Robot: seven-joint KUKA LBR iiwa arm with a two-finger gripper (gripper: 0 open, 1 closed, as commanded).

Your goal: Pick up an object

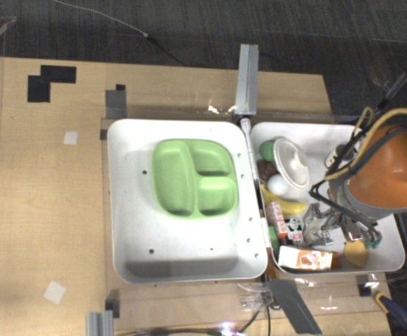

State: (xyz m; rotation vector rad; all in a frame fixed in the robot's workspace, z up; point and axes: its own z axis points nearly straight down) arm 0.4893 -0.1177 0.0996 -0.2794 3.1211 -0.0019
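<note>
Left bin [129, 187]: one green compartment tray [192, 177], three sections, lying flat near the centre.

Right bin [399, 250]: a cluster of small objects along its left wall and front edge. From back to front: a green item [267, 149] at the rear; a white cup-like piece [291, 161] lying beside it; a white egg-shaped object [278, 185] just in front; a yellow item [292, 207]; a red-and-white packet [276, 221]; an orange-and-white carton [308, 259] flat at the front edge; a tan rounded object [356, 254] to its right.

Arm [389, 173]: grey with orange band, cables looped about it, reaching over the right bin. Gripper [321, 228] low among the clutter, just above the carton and near the packet. Whether it is open or closed cannot be told; no object visibly held.
</note>
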